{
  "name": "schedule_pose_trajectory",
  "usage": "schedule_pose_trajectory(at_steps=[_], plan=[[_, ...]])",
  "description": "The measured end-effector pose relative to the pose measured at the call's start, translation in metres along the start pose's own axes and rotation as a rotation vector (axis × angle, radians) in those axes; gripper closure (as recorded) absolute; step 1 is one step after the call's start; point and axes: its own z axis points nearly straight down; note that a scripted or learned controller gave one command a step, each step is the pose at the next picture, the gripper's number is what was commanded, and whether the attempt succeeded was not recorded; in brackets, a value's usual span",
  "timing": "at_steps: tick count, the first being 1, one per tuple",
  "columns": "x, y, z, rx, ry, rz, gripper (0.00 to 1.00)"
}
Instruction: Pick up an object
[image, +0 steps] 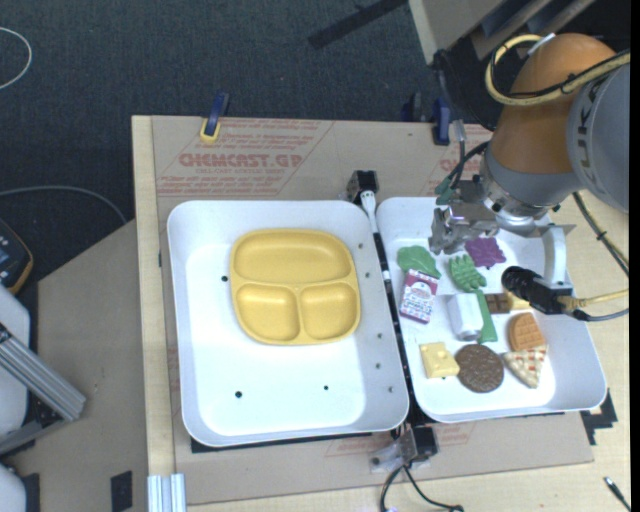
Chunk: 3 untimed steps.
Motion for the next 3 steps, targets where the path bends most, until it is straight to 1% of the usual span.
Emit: schedule_pose_trajectory(at_steps=[1,2,3], plan=[[0.045,0.021,-0.014,-0.002,0.0,-0.001,1.0],[0.043,0.033,0.001,0.001,-0.003,0.004,1.0],[0.043,0.023,0.006,0.007,-0.001,0.006,1.0]])
